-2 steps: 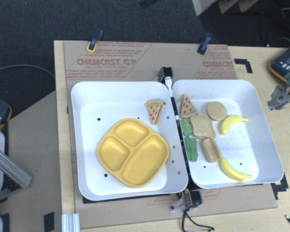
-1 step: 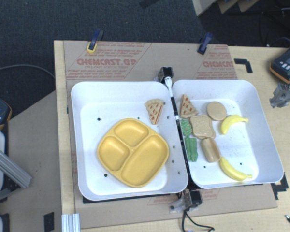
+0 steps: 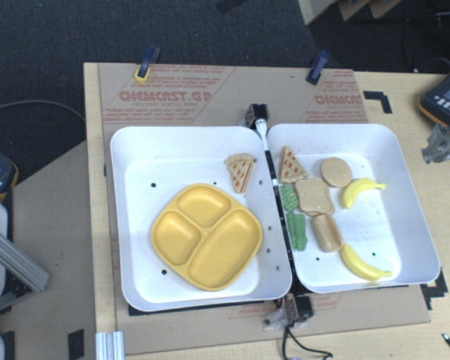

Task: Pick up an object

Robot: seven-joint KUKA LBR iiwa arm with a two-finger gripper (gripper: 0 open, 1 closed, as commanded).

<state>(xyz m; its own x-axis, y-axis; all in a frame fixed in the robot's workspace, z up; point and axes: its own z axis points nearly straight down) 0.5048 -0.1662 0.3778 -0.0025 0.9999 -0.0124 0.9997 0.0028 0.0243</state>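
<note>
Food sits in the right bin (image 3: 396, 227). The near banana (image 3: 364, 265) lies at the bin's 5 o'clock. The far banana (image 3: 360, 191) lies farther back at 3 o'clock, and its long side runs from 8 to 2. The gripper (image 3: 437, 142) hangs past the bin's far right rim. I cannot tell if it is open or closed. The far banana looks closest to it, at the gripper's 8 o'clock.

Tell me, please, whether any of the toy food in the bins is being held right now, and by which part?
Nothing is held: the banana, the bread slice and the rest lie loose in the bins.
</note>
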